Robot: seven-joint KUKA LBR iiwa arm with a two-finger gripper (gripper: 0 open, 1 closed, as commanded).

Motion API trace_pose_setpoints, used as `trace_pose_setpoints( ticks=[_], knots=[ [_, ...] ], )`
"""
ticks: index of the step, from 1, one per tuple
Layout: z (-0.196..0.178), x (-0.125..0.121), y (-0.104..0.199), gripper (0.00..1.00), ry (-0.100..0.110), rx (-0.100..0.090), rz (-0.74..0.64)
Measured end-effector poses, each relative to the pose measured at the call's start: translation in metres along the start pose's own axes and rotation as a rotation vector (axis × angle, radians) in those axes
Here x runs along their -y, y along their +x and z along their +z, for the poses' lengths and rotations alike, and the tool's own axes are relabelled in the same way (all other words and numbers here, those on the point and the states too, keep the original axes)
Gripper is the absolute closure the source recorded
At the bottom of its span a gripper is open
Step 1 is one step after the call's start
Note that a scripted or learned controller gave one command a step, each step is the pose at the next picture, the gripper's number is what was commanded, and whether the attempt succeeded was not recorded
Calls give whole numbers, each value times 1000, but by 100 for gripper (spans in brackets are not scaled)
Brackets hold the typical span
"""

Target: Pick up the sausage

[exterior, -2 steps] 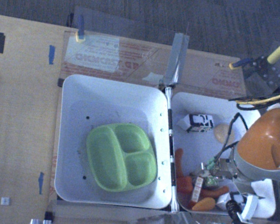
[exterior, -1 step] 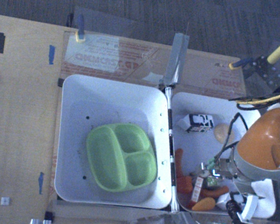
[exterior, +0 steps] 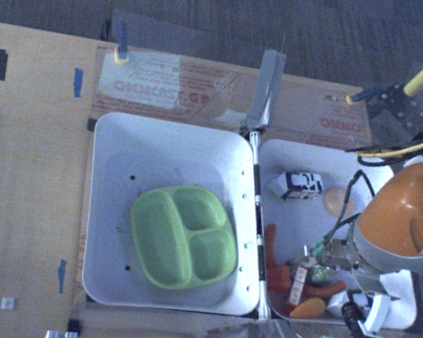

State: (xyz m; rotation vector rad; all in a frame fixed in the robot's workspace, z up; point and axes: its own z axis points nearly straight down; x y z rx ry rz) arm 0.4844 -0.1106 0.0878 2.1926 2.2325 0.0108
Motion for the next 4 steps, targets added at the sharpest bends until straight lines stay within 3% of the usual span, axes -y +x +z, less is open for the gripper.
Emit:
trace_pose_setpoints(
  ticks=[1,2,3,4],
  knots=[
    [0,0,0,0,0,0,0],
    [-96,-50,27,0,13,-4,-47],
    [0,-20,12,0,12,-4,-53],
    [2,-95,14,0,8,-3,-87]
  ],
)
